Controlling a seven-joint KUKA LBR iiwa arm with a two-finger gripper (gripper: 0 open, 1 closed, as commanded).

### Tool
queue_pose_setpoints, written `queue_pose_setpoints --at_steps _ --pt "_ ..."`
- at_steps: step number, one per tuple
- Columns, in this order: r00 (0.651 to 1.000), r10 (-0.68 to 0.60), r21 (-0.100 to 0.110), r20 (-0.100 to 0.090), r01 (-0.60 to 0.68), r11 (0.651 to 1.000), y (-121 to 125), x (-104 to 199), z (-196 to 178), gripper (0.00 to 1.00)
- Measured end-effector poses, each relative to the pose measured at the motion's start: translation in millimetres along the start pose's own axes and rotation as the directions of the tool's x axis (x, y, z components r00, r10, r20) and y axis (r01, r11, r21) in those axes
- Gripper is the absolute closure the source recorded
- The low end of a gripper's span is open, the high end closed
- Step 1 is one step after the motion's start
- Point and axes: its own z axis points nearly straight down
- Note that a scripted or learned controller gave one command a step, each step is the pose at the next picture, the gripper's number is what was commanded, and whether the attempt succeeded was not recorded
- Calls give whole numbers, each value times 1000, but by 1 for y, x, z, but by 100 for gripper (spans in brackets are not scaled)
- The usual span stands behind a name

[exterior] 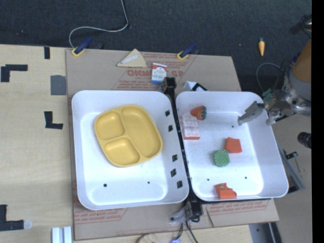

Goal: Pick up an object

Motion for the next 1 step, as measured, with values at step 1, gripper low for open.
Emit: queue_pose_setpoints --at_steps 1 --pt "1000 0 -4 0 0 1000 -3 1 164 0"
